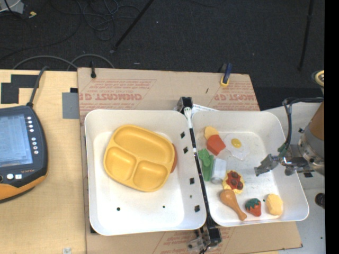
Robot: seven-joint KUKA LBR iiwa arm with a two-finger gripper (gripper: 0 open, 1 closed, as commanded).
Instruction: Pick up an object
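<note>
Two white bins side by side: left bin (100, 210) holds a yellow divided plate (139, 156); right bin (288, 194) holds small toy foods, including a strawberry (252, 206) and drumstick (232, 202). Gripper (265, 166) hovers over the right bin's right side; finger state cannot be told, nothing visibly held.

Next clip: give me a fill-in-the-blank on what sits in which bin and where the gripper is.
1. The yellow divided plate lies in the ____ bin.
2. The toy food, such as the strawberry and the drumstick, lies in the ____ bin.
3. The gripper hangs over the ____ bin.
4. The plate has ____ compartments.

Missing words: left; right; right; three
</note>
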